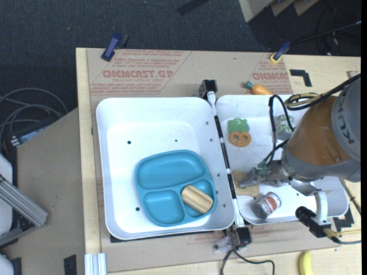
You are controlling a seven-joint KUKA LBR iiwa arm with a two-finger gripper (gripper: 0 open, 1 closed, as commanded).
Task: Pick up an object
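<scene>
A wooden bench covered in brown paper printed with red lettering carries two shallow white bins. A blue clamp grips its far left edge, and a yellow-and-blue clamp sits on the far edge toward the right. A black clip joins the bins at the far end of their shared wall, another at the near end. Grey cables coil on the dark carpet to the left, beside a metal rail. A yellow item lies at the bench's near right edge.
</scene>
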